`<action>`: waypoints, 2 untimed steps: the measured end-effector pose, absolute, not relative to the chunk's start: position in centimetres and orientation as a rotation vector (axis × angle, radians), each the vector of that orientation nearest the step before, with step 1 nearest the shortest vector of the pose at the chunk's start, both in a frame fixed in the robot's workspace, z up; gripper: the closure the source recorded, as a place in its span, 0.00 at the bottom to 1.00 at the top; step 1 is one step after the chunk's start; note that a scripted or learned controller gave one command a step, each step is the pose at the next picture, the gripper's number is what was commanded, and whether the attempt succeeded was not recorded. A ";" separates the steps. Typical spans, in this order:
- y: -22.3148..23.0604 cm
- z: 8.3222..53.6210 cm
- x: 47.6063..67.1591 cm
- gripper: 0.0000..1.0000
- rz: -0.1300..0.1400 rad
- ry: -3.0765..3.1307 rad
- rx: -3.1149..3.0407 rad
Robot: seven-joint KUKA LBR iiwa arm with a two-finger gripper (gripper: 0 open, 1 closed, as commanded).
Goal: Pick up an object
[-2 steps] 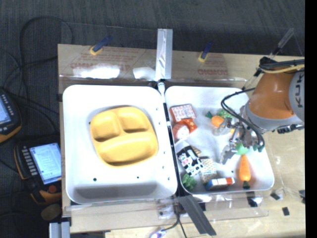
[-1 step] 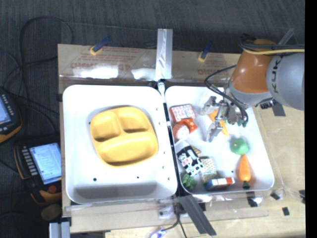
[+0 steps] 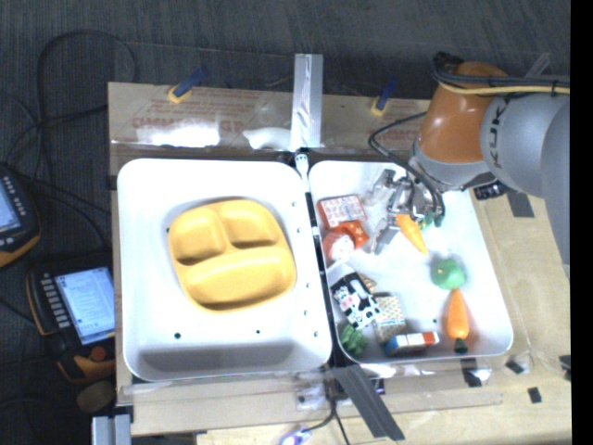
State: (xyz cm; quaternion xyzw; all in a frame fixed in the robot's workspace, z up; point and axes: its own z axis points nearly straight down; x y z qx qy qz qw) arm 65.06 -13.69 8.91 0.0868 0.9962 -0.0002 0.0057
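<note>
My gripper (image 3: 406, 222) hangs low over the back of the right bin (image 3: 491, 276), open. A small orange carrot-shaped toy (image 3: 412, 235) lies right under it, between the spread fingers (image 3: 384, 237), and I see no squeeze on it. A green ball (image 3: 448, 272) and a bigger orange toy (image 3: 456, 315) lie to the gripper's front right. A red-and-white packet (image 3: 338, 211) and a red-white round piece (image 3: 338, 245) sit just left of it.
The left bin (image 3: 139, 323) holds a yellow divided tray (image 3: 232, 253). At the right bin's front lie a black-and-white cube (image 3: 352, 295), a patterned box (image 3: 388, 311), a green leafy toy (image 3: 352, 337) and a blue-red box (image 3: 410, 343). The grey arm (image 3: 519, 146) comes in from the right.
</note>
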 end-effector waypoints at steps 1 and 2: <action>-17.9 8.9 62.9 0.00 -0.006 3.127 0.155; -17.9 10.1 63.1 1.00 -0.010 3.122 0.153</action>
